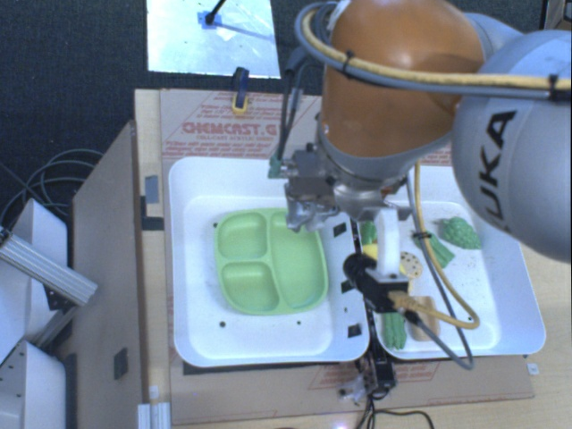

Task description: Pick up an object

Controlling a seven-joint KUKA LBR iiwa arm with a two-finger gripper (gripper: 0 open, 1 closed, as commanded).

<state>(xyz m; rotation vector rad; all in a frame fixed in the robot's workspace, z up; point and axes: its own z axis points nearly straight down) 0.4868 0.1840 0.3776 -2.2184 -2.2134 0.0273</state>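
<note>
Lying in the left bin (192, 239) at frame centre-left, green divided tray (268, 262), end effector (304, 214) poised at its upper right edge, finger state impossible to tell, right bin (523, 320) holding green toy vegetables (458, 232) further right.

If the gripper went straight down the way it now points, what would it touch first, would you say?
Most likely the green divided tray in the left bin: the gripper hangs over the tray's upper right edge. Its height is hard to judge from one slanted view, so it might clip the rim.
</note>
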